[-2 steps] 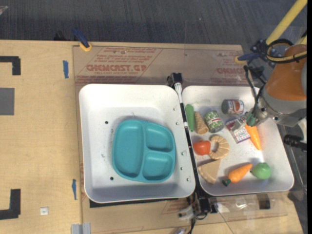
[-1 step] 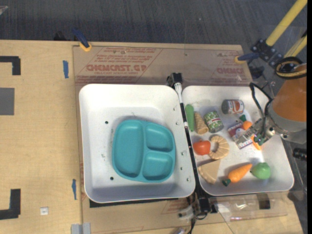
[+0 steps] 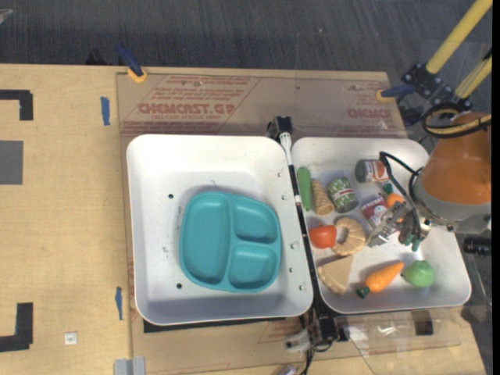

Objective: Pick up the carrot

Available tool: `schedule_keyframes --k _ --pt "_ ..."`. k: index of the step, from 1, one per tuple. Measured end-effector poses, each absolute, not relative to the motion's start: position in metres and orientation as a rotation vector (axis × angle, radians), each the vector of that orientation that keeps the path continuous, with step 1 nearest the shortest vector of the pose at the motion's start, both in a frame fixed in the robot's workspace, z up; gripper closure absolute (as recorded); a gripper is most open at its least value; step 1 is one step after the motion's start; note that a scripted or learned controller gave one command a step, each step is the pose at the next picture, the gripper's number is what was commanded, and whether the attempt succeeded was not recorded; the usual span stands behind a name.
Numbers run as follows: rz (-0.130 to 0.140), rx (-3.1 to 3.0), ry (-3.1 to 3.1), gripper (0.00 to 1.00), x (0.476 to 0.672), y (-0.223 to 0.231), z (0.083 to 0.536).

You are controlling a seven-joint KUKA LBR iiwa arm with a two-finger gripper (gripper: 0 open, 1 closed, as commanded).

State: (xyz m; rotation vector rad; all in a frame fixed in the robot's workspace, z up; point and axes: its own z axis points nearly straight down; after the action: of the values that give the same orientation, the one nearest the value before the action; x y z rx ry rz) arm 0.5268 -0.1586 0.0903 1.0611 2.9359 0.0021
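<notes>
1. Table (image 3: 62,209): pale wood surface, carrying two shallow white bins side by side.
2. Left bin (image 3: 148,170): holds a teal divided plate (image 3: 230,241) with three compartments, lying flat near the bin's middle.
3. Right bin (image 3: 453,287): crowded with small toy foods.
4. Carrot (image 3: 383,277): orange, green stub at its left end, lying tilted near the right bin's front edge. A green apple (image 3: 420,273) sits just beside its right tip; a tan bread slice (image 3: 336,273) lies just to its left.
5. Other items further back in the right bin: green cucumber (image 3: 304,190) along the left wall, red tomato (image 3: 322,236), a round cookie (image 3: 351,236), a green-labelled can (image 3: 341,194).
6. Arm: enters from the right, orange band (image 3: 461,170) over the bin's right side.
7. Claw (image 3: 398,229): hovers above the bin's middle, behind the carrot and apart from it. Cannot tell whether the fingers are spread or pressed together; cables and clutter mask them. Nothing visibly pinched.
</notes>
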Motion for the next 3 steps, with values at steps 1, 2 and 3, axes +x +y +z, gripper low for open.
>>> schedule_keyframes --k 1,2,3 --pt "0.009 1.097 2.928 1.0 0.622 -0.123 0.09" --pt "0.002 0.771 3.046 1.0 0.647 -0.185 0.089" --pt "0.003 0.767 3.041 0.0 0.648 -0.184 0.087"
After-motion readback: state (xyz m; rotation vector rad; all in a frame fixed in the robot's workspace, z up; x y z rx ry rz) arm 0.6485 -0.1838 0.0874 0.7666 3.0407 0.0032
